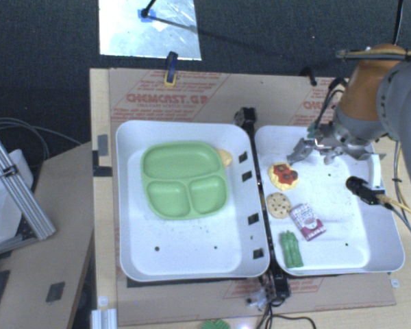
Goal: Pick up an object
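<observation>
Camera view, from above and at a slant: two shallow white bins stand side by side on a brown cardboard sheet [192, 91] printed in red. The left bin [133, 252] holds a green divided plate [185, 180] with three compartments, lying flat near the bin's middle; a small pale yellow piece [225, 157] shows just behind the plate's far right corner, its shape not clear. The right bin [370, 252] holds four small objects in its left half. These are a red and yellow toy pizza [284, 176], a round speckled cookie [279, 204] just in front of it, a pink and red packet [307, 221] lying tilted beside the cookie, and a green toy vegetable [292, 248] near the front wall. The grey arm, with its orange band [366, 91], reaches in from the right over the far part of the right bin. Its gripper [313, 156] hangs near the bin's far left corner, the two fingers [298, 152] spread apart with bare white floor showing between them and nothing pinched. The toy pizza lies just in front of and to the left of the gripper, apart from it; the other three objects lie further toward the front.
</observation>
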Controlling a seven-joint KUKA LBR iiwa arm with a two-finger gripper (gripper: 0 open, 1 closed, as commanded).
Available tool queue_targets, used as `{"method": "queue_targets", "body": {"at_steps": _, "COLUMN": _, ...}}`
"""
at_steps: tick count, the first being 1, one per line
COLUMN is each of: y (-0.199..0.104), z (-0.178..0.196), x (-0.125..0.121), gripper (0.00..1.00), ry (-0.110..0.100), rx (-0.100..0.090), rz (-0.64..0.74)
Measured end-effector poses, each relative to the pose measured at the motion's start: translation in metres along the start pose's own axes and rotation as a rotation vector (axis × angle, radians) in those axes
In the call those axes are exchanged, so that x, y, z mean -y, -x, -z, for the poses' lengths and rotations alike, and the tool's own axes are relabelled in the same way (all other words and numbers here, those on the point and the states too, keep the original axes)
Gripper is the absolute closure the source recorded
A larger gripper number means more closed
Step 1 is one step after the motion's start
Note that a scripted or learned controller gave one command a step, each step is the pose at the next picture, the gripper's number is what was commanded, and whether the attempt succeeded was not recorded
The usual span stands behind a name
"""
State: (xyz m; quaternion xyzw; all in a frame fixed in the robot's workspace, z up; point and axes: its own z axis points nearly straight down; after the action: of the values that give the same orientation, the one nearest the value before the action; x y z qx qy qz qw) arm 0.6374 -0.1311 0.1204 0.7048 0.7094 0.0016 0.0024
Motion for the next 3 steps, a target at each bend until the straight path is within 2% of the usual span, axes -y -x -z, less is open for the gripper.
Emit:
{"method": "queue_targets", "body": {"at_steps": 1, "y": 0.000, "z": -0.033, "x": 0.042, "gripper": 0.00, "ry": 0.002, "rx": 0.002, "rz": -0.007}}
{"method": "queue_targets", "body": {"at_steps": 2, "y": -0.001, "z": -0.036, "x": 0.118, "gripper": 0.00, "ry": -0.011, "rx": -0.002, "rz": -0.009}}
{"method": "queue_targets", "body": {"at_steps": 3, "y": -0.002, "z": -0.024, "x": 0.113, "gripper": 1.00, "ry": -0.001, "rx": 0.000, "rz": -0.006}}
